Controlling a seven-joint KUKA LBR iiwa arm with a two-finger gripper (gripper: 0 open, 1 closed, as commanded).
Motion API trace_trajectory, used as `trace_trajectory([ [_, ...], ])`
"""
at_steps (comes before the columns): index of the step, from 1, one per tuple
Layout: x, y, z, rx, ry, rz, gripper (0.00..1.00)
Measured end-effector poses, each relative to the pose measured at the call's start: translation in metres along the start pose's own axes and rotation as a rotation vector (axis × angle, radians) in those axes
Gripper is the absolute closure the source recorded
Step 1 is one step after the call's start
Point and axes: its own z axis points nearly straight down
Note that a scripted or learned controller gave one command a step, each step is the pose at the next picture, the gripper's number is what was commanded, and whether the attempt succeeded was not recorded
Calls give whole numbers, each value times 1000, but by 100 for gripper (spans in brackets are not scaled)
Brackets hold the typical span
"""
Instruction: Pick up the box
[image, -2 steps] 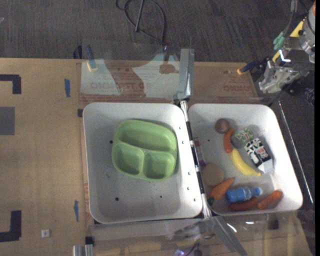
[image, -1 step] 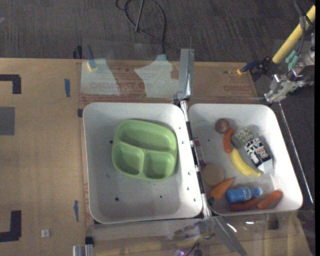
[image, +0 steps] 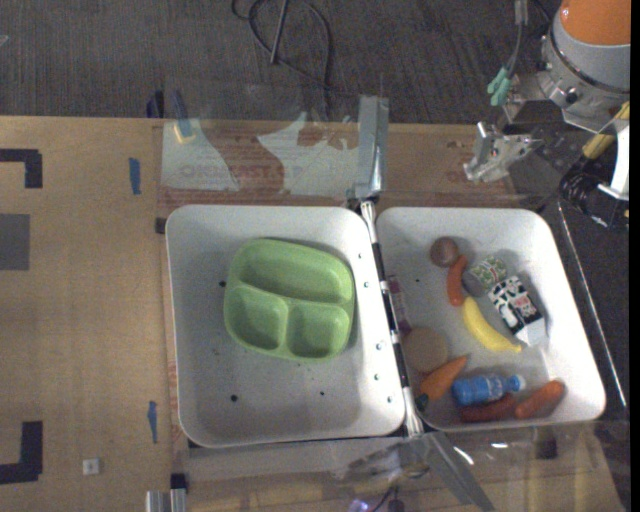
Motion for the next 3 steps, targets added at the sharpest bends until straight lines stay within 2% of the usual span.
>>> trace_trajectory([
  [1,130,33,0,0,1,-85,100],
  [2,139,88,45,1,0,269,100],
  [3,139,88,45,1,0,269,0],
])
